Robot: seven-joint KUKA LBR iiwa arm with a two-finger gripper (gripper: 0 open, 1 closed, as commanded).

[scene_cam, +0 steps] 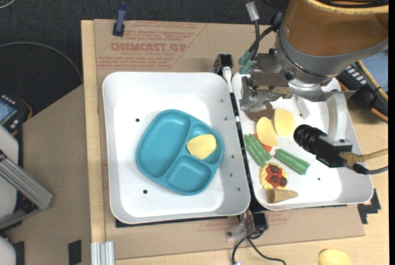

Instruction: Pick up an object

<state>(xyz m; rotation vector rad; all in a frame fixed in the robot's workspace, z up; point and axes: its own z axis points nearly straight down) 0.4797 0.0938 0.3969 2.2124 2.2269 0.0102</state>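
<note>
Gripper (258,99) — finger state unclear. Just below it: two green pieces (255,149), long axes running down-right, two yellow chips (266,131) — one pizza slice (274,179).

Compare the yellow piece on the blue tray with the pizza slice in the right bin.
The yellow piece is plain pale yellow and rounded; the pizza slice is wedge-shaped with red and dark toppings and a tan crust. The yellow piece lies in a compartment of the blue tray in the left bin; the pizza slice lies on the right bin floor beside green pieces. Both lie flat, away from the gripper.
</note>
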